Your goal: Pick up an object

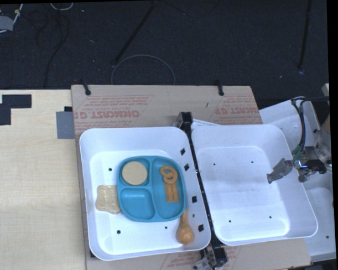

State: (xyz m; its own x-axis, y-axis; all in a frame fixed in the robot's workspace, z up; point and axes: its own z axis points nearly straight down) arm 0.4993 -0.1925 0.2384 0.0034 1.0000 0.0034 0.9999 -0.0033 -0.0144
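From my seat the arm comes in at the right edge of the camera view, only its wrist end and some cabling visible, low and roughly level. The gripper (282,171) sits at the far end, pointing left, its grey tip slanting down toward the lower left. I can't make out from this slanted overhead angle whether it's spread or closed; the tip reads as one small grey wedge, with the bulkier wrist hardware and a loop of black cable just behind it to the right.
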